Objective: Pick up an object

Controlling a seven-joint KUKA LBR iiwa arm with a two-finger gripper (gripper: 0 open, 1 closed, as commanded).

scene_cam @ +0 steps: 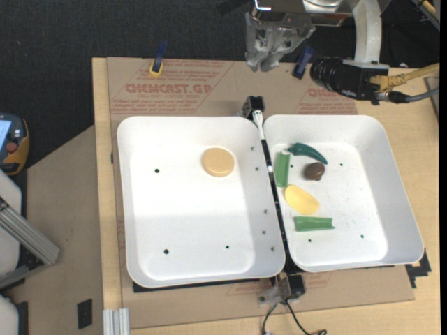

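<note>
My gripper (269, 54) hangs high above the bench, over the back edge between the two bins, holding nothing. In the left bin (140, 187) lies a round tan disc (218, 162). In the right bin (377, 180) lie a dark green curved pod (308, 151), a small brown lump (315, 172), a light green stick (281, 169) next to the divider, a yellow oval piece (302, 199) and a green wedge (313, 222).
The bins sit on a brown cardboard sheet (181, 82). Blue clamps (158, 60) hold its back edge. A black clip (254, 107) joins the bins at the back and another clip (293, 286) at the front.
</note>
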